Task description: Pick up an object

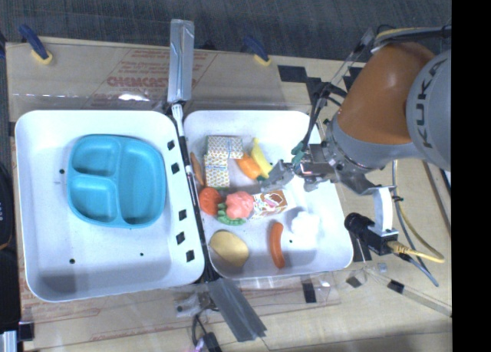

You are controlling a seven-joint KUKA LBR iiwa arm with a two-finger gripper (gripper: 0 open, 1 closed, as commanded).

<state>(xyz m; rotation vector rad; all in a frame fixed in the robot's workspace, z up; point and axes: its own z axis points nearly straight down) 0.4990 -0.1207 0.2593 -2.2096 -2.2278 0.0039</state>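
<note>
My gripper hangs low over the middle of the right bin, reaching in from the right. Its tip is just right of an orange carrot-like piece and a yellow banana, and just above a red-and-white snack packet. I see nothing clearly held in it. Left of these stand two checkered boxes. Lower down lie a red tomato, a pink toy on green leaves, a white lump, a red sausage and a golden bun.
The left bin holds a blue divided plate. A thin orange stick lies along the right bin's left wall. A grey divider rises between the bins at the back.
</note>
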